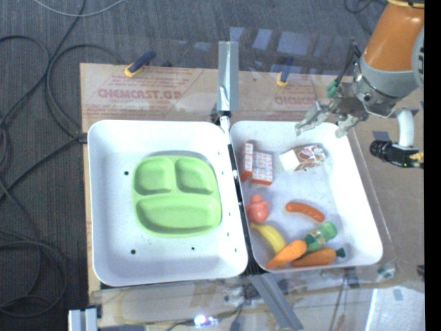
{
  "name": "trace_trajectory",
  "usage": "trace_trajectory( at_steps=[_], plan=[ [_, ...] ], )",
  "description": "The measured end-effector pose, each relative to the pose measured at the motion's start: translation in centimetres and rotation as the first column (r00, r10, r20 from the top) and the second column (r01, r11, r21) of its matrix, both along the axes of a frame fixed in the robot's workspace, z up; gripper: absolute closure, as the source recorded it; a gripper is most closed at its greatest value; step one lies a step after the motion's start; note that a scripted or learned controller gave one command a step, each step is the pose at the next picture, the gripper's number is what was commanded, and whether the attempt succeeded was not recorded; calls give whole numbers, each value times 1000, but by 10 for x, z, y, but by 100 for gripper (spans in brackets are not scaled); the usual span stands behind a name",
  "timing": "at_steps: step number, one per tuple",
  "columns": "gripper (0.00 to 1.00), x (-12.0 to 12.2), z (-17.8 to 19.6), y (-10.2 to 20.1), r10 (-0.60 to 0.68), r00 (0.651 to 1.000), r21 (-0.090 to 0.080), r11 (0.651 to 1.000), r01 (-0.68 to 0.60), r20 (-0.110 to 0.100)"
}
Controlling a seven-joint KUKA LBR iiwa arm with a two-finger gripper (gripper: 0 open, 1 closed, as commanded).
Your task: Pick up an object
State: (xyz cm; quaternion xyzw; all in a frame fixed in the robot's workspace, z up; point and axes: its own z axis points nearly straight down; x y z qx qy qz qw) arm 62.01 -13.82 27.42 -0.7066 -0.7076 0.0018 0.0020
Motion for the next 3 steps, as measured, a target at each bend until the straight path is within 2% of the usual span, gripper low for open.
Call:
trace_trajectory(
  at_steps=[1, 2, 3],
  plan=[
    [0, 2, -110, 1, 124, 992, 0, 992, -124, -1],
    [0, 21, -150, -31, 115, 993, -13, 993, -114, 37],
    [0, 17, -163, -51, 164, 985, -16, 986, -164, 57]
  ],
)
